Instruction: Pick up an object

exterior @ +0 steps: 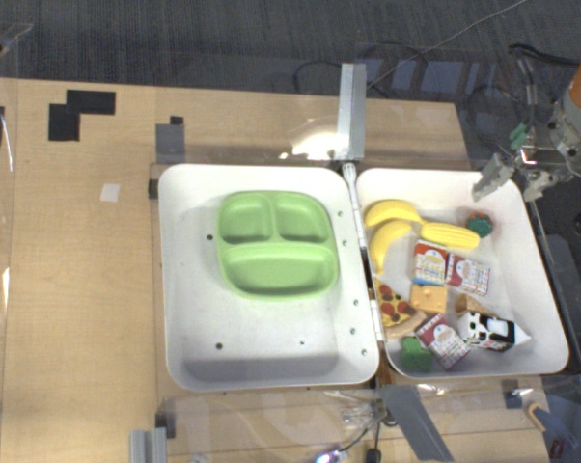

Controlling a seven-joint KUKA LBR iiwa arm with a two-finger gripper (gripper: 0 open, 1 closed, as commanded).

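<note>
Your gripper [512, 174] hangs open and empty over the right bin's [551, 302] far right corner; the cartons' [450, 270] red labels are too small to read.

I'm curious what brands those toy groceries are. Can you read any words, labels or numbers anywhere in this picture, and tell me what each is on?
No text can be read here.
Two red and white cartons: printed fronts, too blurred to read.
Dark red packet: label too small to read.
Black and white carton: cow-like pattern, no legible words.
Black patches on the bench: plain shapes, no writing.
</note>
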